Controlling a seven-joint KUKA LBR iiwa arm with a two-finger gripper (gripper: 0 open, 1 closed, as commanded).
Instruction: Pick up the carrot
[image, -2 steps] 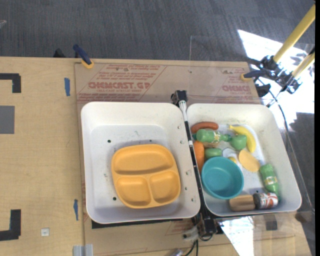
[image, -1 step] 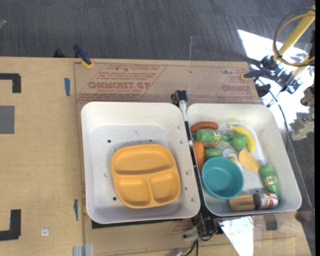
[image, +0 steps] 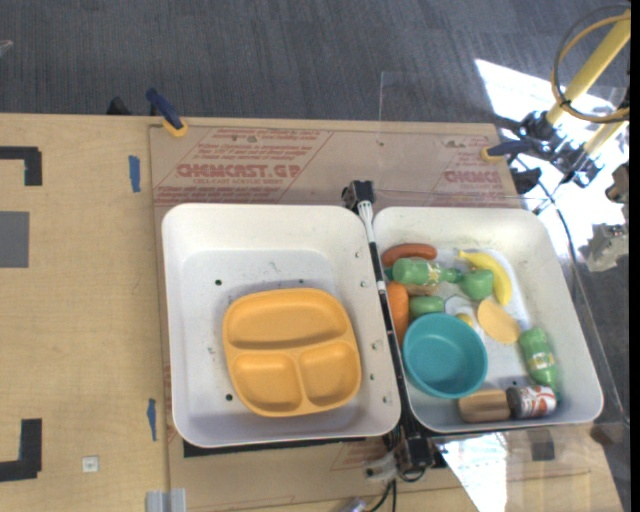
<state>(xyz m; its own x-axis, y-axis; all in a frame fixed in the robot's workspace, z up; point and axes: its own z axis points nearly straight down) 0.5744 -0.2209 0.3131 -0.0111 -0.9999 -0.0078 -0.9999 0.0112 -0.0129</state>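
Plywood bench (image: 80, 300) bears two white bins (image: 190, 300) over grey floor (image: 300, 50); carrot (image: 398, 305) lies in the right one.

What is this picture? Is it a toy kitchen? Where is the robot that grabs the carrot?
A camera above a bench looks down at two white bins. The left bin holds a yellow plate with compartments. The right bin is full of toy food: the orange carrot by the left wall, a teal bowl, a banana, a hot dog, green veggies and a small bottle. A robot arm reaches in from the right to grab things. Nothing is holding the carrot now; it lies in the bin.
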